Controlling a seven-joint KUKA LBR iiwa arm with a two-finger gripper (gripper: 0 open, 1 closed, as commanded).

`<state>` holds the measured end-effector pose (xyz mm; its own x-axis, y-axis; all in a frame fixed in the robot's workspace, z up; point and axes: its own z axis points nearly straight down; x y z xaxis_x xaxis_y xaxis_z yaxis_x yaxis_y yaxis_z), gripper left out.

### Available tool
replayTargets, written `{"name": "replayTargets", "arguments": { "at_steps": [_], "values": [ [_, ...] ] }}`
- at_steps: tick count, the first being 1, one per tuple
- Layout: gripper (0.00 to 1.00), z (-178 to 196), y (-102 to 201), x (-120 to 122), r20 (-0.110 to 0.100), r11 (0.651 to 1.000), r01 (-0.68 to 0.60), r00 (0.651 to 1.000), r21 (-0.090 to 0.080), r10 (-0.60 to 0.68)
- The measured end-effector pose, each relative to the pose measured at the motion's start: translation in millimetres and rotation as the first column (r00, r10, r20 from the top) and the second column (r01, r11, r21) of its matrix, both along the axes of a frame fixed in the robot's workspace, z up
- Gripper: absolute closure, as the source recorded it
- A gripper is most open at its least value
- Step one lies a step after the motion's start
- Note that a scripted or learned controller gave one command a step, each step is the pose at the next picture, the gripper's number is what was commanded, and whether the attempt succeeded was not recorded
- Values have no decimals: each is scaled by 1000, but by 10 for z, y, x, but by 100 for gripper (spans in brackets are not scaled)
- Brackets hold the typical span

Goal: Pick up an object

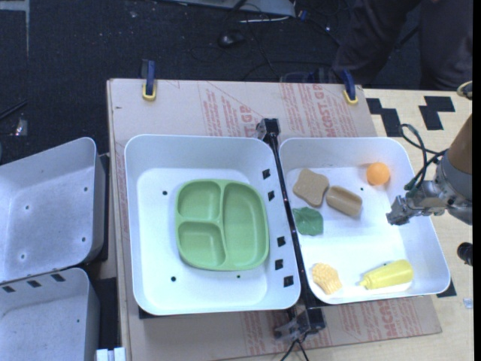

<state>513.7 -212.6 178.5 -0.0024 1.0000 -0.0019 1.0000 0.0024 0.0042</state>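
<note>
The right bin [421,239] holds several toy foods. A tan bread slice [310,187] and a brown roll [343,201] lie at its back left, with an orange ball [378,174] at the back. A green leafy piece [308,221] sits by the left wall. A yellow corn piece [325,277] and a yellow bottle [387,274] lie along the front. My gripper [396,214] hangs over the bin's right side, right of the roll and below the orange ball, touching no object that I can see.
The left bin [150,201] holds a green divided tray [223,224]. A black divider [285,224] runs between the two bins. Grey lids [45,201] lie off the bench at the left. Cables [421,153] trail near the wrist at the right.
</note>
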Motion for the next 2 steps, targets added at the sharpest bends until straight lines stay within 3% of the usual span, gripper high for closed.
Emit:
{"name": "replayTargets", "arguments": {
  "at_steps": [1, 2],
  "values": [
    [100, 615, -20, -48, 2, 1000, 0, 1000, -1, 0],
    [100, 777, -19, -39, -2, 1000, 0, 1000, 0, 0]
  ]
}}
